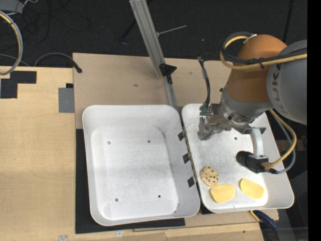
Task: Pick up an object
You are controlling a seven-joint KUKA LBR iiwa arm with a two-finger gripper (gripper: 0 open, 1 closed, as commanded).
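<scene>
Hand (204, 133) hovering over right bin (281, 197) far edge, grip state unclear. Cookie (209, 175) near front edge looking light, brittle; taking it gently across rim.

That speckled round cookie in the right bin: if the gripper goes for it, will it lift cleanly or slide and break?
The cookie lies flat and looks thin, so fingers will probably struggle to get under it. It may well skid on the smooth white right bin. It looks rigid rather than floppy. The yellow piece sits close beside it and could get nudged.
</scene>
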